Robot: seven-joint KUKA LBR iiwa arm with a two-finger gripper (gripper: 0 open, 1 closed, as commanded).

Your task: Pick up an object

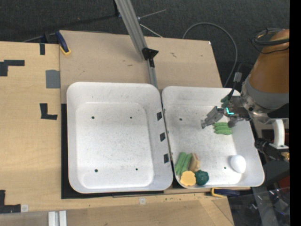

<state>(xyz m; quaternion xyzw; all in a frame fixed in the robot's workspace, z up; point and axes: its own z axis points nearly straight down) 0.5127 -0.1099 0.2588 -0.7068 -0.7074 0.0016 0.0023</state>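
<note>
My gripper (pixel 210 120) hovers over the upper middle of the right bin (pixel 188 102), its grey fingers pointing left and down. A small green object (pixel 223 129) lies just right of the fingertips, beside them and not between them. At the bin's front lie a long green piece (pixel 182 162), a tan piece (pixel 194 162), a yellow round piece (pixel 188 178) and a dark green piece (pixel 202 177). A white ball (pixel 237 164) rests near the front right corner.
The left bin (pixel 113 135) stands beside the right one, with a narrow gap and black clips between them. A grey metal pole (pixel 134 27) slants in from the top. A cable loops behind the right bin.
</note>
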